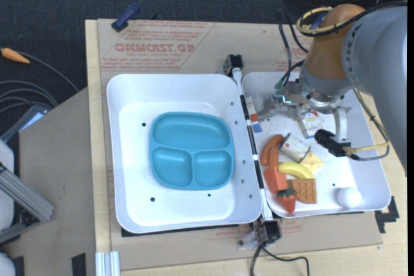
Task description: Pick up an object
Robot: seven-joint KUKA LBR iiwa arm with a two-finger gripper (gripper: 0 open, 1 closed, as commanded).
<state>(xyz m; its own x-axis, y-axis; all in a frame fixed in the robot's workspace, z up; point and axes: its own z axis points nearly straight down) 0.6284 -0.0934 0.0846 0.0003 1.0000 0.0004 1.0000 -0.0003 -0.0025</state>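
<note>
Gripper (315, 118) low in the right bin (369, 171), finger state indeterminate; toy food pile with banana (296, 170) lies just beside it, toward the bin's near-left

Two white bins (123, 139), one blue divided tray (191, 150), one banana (295, 170), one waffle (304, 190), one white ball (348, 196)

Both white bins, the left bin (123, 139) and the right bin (369, 171), look like smooth, slightly glossy plastic. The blue divided tray (191, 150) has a matt plastic look. The desk (155, 48) appears to be printed brown cardboard or protective paper. The arm (381, 48) shows smooth grey casing and a glossy orange band (333, 42).
</note>
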